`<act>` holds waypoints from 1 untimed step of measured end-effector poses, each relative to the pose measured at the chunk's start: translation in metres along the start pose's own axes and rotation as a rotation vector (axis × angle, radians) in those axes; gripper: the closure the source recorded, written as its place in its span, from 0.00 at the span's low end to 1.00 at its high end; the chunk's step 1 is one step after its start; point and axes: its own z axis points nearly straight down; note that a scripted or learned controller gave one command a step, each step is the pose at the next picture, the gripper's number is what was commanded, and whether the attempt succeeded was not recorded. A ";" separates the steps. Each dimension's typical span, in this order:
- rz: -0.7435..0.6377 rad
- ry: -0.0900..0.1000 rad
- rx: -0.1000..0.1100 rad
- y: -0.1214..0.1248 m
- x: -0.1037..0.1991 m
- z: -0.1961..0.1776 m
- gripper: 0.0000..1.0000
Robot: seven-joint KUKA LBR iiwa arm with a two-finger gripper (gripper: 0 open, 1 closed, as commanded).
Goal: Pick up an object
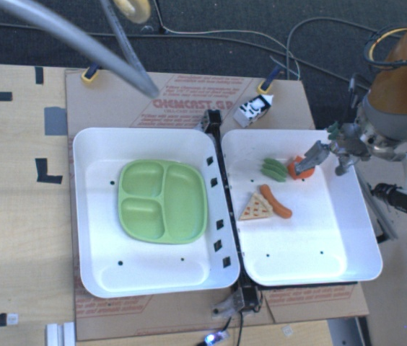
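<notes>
Pincer [312, 161] hovering over red piece [299, 167] beside green vegetable [274, 169], right bin [348, 222]; grip state unclear; descending straight, centring advised

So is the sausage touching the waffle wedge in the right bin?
Touching. The camera view shows the sausage lying against the upper right edge of the waffle wedge, with no white bin floor between them.

From my station this reads as a robotics lab. My arm [387, 114] reaches over a wooden worktop [16, 193] patched with black tape marks [45, 170]. Two white bins [88, 215] sit on printed cardboard [189, 99], joined by black clips [218, 225], with loose cables [312, 31] trailing over dark carpet [261, 13].
</notes>
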 end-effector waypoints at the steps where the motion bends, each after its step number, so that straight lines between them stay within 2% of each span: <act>1: -0.004 -0.002 -0.013 0.002 0.001 -0.008 0.00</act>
